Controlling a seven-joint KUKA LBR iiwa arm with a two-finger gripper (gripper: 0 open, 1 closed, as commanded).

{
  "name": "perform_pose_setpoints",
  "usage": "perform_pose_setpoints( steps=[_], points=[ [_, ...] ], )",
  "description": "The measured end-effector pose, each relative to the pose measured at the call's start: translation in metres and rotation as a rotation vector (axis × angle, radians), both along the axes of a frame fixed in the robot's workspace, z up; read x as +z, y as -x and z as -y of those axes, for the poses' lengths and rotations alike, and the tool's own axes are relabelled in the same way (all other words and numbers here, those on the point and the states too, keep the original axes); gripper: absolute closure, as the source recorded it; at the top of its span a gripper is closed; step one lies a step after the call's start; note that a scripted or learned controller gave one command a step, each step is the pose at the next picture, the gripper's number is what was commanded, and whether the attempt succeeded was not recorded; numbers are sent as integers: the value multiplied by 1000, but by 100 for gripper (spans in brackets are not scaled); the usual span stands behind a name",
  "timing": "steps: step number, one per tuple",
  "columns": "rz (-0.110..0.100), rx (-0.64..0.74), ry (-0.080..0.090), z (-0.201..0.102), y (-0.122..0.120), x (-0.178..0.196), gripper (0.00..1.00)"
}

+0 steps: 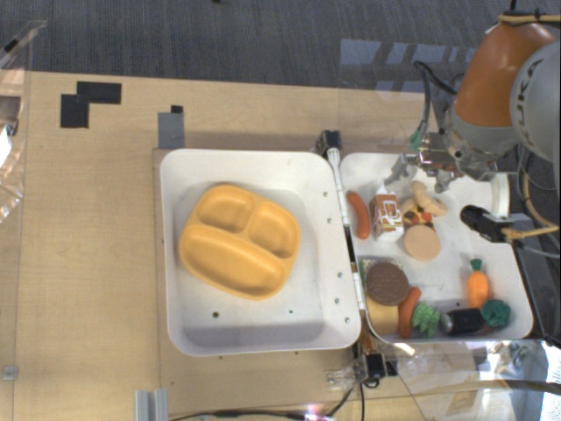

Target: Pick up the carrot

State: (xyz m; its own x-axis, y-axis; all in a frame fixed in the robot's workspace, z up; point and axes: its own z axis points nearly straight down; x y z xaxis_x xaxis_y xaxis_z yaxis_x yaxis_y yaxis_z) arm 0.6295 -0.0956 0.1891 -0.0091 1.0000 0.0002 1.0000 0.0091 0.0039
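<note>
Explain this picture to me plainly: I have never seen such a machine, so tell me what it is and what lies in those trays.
One camera looks down at a slant on a bench with two white bins. The grey and orange thing at the right is a robot arm; its claw hangs over the far end of the right bin. That bin holds toy food, including the carrot the robot should pick up, lying near the right wall, apart from the claw. The left bin holds a yellow divided plate. Nothing shows between the claw's fingers.

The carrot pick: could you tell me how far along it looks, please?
Nothing looks done yet: the carrot lies in the right bin, near its right side, untouched. In hand: the gripper hovers at the bin's far end, above other toy food. Left: move over the carrot, descend, grasp and lift.
</note>
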Motion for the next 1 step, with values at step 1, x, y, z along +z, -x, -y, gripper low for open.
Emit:
perform_pose_setpoints(
  steps=[1],
  points=[
    [1, 334, 5, 41, 90, 2, 0]
  ],
)
